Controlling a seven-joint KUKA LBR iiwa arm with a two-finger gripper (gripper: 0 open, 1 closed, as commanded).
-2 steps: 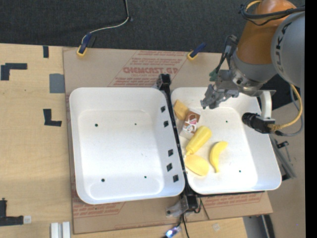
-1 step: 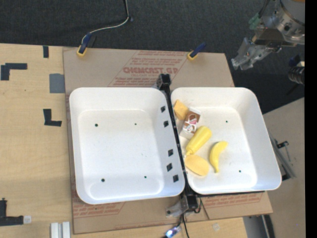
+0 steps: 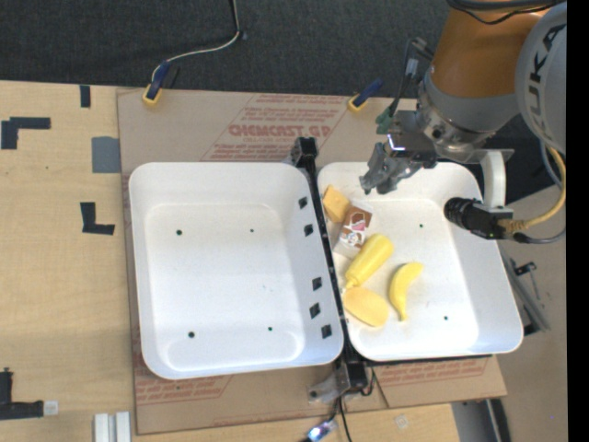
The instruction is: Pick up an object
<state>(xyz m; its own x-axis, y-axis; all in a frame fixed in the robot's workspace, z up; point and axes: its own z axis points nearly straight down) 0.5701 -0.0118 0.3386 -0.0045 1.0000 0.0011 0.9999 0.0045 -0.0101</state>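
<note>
The arm comes in from the right, its orange band (image 3: 483,17) high up near the top edge, and the gripper (image 3: 382,178) hangs over the far left corner of the right bin (image 3: 479,330). From here the jaws look like a dark cluster of metal pointing down and to the left; whether they stand wide or narrow I cannot tell, and nothing is seen between them.

The things to pick all lie in the right bin, crowded against its left wall, next to the black divider (image 3: 317,247) where the two bins meet. Nearest the gripper is a small tan block (image 3: 335,203), just below and left of it. Touching that block is a little brown and white packet (image 3: 354,228). Below the packet lies a yellow cylinder-like piece (image 3: 369,258), tilted, and just beside it to the right a small banana (image 3: 403,287). A rounded yellow lump (image 3: 366,308) sits below the cylinder, close to the divider.

The left bin (image 3: 147,247) sits beside the divider on the other side. Both bins rest on a cardboard sheet (image 3: 258,127) on the tabletop (image 3: 55,274).
</note>
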